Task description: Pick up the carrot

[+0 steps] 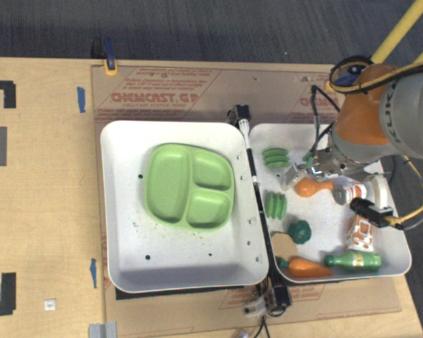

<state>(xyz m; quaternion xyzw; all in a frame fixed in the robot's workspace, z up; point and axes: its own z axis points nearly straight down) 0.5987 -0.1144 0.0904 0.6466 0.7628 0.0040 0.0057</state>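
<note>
— Where are you?

— My gripper (304, 169) is low over the upper part of the right bin (402, 255), reaching in from the right, with the orange band of my arm (359, 122) above it.

— Are your fingers open or closed?

— I cannot tell; from above they blur into the wrist metal.

— What sits near them?

— An orange rounded piece (314, 186) lies just beside my fingertips, a ribbed green piece (275, 158) to their left, and another ribbed green piece (276, 204) below that.

— And the carrot?

— The carrot (304, 266) lies flat at the bin's near edge, well apart from me, its tip touching a green bottle (354, 261). A dark green lump (299, 230) sits between us.

— The left bin?

— The left bin (120, 210) bears a green divided plate (190, 186).
</note>
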